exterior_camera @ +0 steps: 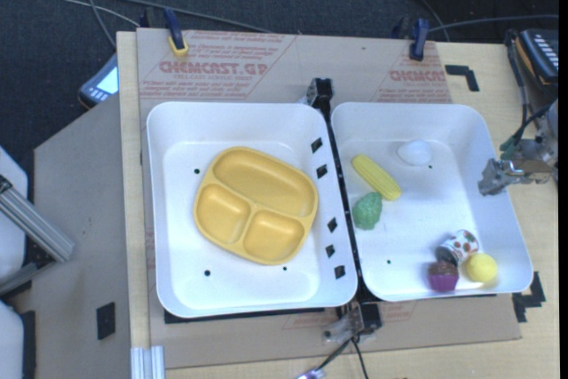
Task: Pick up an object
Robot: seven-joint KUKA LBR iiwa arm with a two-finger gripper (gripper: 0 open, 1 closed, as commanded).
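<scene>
Looking down at a slant on a wooden bench [222, 58] bearing two shallow white bins side by side. Left bin [169, 191]: holding a yellow divided plate [256, 204] with three compartments, lying flat near the bin's middle. Right bin [461, 124]: holding several small objects. Toward its left side, a yellow corn cob [375, 177] lying at a slant, with a green lumpy toy [367, 210] just below it, near or touching its lower end. Near the bin's far wall, a pale white rounded object [414, 153], hard to make out against the white floor. In the near right corner, clustered close together: a purple object [444, 277], a yellow ball [482, 268] beside it, and a small white piece with dark and reddish marks [460, 245] just behind them.

Reaching in from the right edge, the gripper [493, 178], grey and metallic, poised over the right rim of the right bin, well apart from the corn cob and above the corner cluster in the picture. Nothing visible between its fingertips; too small and blurred to tell how wide the claw stands.

Clamped at the bench's far edge, two blue and yellow clips [174, 33].
</scene>
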